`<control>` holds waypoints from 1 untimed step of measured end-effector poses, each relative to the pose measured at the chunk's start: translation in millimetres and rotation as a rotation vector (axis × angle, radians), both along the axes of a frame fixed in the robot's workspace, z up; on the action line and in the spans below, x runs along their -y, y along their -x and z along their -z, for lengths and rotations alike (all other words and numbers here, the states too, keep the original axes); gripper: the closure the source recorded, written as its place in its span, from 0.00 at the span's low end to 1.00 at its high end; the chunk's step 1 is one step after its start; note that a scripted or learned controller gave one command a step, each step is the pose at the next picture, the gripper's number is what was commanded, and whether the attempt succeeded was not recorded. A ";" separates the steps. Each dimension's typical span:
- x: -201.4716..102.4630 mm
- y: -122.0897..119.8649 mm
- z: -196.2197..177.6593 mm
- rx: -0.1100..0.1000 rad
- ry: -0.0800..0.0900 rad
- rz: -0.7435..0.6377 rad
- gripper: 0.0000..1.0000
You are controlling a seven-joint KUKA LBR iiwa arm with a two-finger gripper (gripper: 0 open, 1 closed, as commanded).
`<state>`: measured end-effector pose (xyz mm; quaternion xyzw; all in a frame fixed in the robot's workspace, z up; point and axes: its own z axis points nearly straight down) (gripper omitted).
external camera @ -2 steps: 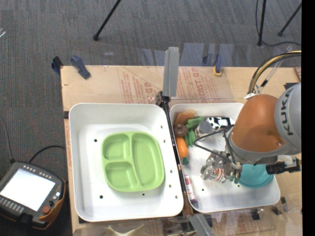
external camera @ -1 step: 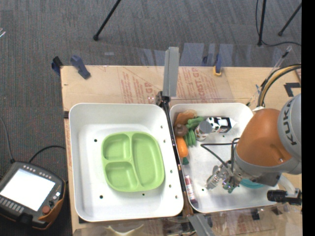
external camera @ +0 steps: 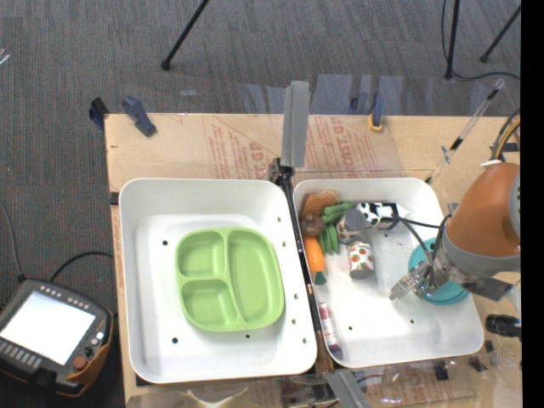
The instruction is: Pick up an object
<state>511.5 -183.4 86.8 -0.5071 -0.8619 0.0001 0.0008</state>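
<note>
The claw (external camera: 406,286) hangs low in the right bin (external camera: 387,347); whether it grips anything cannot be told. Beside it sit one teal dish (external camera: 444,293), one printed cup (external camera: 360,259), one orange carrot (external camera: 314,257). The left bin (external camera: 144,219) holds one green tray (external camera: 229,279).

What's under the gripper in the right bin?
A teal round object lies beneath the gripper, by the right bin's right wall. The arm covers most of it, so its full shape cannot be made out.
</note>
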 end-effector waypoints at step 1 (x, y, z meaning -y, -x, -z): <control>-0.9 -0.1 0.1 -0.001 -0.001 -0.001 0.00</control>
